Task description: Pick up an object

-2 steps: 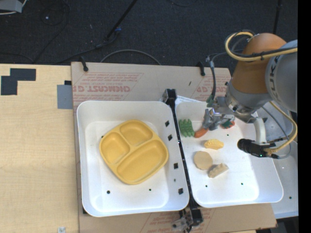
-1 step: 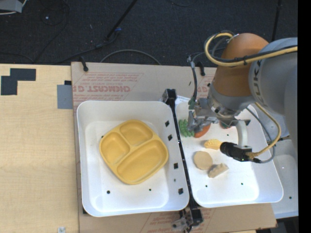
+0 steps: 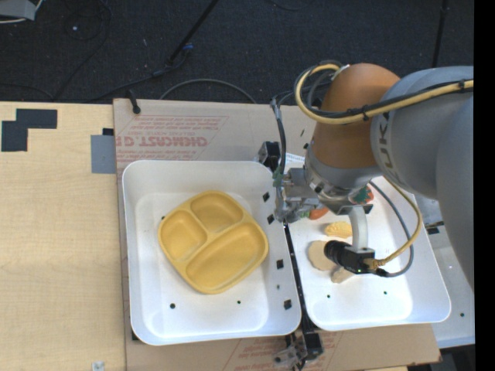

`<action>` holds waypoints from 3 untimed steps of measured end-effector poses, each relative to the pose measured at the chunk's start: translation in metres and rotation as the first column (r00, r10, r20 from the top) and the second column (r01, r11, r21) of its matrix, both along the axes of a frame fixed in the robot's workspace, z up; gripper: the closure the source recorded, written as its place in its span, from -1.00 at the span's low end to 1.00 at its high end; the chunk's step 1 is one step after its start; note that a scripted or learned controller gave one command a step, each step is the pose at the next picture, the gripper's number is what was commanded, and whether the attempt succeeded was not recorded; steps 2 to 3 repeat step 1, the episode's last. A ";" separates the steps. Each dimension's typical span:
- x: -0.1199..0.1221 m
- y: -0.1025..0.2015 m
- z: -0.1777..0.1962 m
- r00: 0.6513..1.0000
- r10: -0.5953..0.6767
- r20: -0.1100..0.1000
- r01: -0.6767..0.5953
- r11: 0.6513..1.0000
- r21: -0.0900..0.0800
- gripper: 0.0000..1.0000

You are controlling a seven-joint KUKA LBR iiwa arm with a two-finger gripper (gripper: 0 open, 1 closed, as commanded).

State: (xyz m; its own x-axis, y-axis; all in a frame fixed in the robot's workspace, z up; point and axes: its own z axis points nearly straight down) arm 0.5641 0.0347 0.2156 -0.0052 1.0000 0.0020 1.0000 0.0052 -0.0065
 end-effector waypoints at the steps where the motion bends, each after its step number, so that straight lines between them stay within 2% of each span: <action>1: -0.017 0.051 0.011 1.000 0.001 0.001 -0.001 1.000 0.000 1.00; 3: -0.017 0.051 0.011 1.000 0.001 0.001 -0.001 1.000 0.000 1.00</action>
